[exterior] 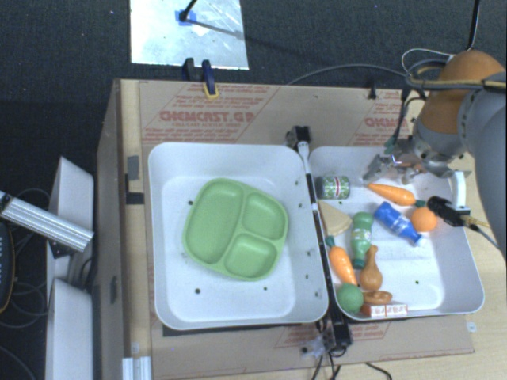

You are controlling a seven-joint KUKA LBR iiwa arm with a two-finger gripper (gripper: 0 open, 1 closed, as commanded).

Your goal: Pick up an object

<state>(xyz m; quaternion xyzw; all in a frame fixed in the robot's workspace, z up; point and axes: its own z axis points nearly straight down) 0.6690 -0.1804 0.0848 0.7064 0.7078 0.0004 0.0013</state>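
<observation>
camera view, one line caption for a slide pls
Gripper hovers over toy-food bin; green tray sits in the other.

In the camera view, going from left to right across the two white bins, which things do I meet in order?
Green divided plate → small can → green bottle → blue object → orange ball. The pincer hangs over the far end of the right bin.

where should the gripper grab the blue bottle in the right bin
A judgement: take the blue bottle across its middle, coming straight down from above. It lies on its side, slanting from upper left to lower right, so fingers should close across its narrow width. The orange ball sits close by its lower right end, so stay toward the middle or upper left.
</observation>
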